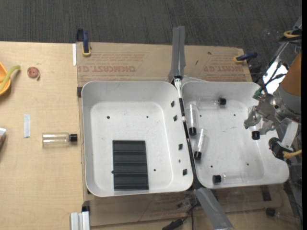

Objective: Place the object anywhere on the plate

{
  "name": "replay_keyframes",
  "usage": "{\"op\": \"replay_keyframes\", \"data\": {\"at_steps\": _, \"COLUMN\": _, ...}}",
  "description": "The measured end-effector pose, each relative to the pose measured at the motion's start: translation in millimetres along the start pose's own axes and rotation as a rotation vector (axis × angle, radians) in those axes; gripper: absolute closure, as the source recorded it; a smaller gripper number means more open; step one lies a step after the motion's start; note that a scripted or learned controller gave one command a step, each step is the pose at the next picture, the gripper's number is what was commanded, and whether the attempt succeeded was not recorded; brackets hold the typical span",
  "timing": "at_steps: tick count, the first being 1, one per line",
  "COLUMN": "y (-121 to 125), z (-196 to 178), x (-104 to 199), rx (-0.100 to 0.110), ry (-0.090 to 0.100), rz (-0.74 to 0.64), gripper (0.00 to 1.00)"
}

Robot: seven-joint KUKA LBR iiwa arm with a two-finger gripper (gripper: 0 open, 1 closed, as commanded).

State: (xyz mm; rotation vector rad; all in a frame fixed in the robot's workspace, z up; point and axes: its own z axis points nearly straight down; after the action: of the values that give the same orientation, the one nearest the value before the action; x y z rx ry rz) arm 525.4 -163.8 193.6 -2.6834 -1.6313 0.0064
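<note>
A black ribbed plate [129, 165] lies flat in the left bin [96, 99], near its front wall. Several clear vials with black caps lie in the right bin [240, 87]: one at the back [211, 101], two along the left wall [191, 120] [198, 143], and one at the front [229, 178]. My gripper [253, 126] hangs over the right bin's right side, close to the wall and apart from all the vials. I see nothing held in it.
A divider ridge [182, 123] separates the two bins. On the wooden table to the left lie another clear vial [58, 138], a small red disc [32, 72] and an orange bowl [3, 78]. Clamps [84, 42] hold the cardboard behind the bins.
</note>
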Motion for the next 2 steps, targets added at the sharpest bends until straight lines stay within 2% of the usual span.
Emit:
{"op": "replay_keyframes", "data": {"at_steps": 1, "y": 0.1, "z": -0.1, "x": -0.1, "rx": 0.000, "ry": 0.000, "rz": 0.000, "gripper": 0.00}}
{"op": "replay_keyframes", "data": {"at_steps": 2, "y": 82.1, "z": -34.0, "x": 10.6, "rx": -0.002, "ry": 0.000, "rz": -0.087, "gripper": 0.00}}
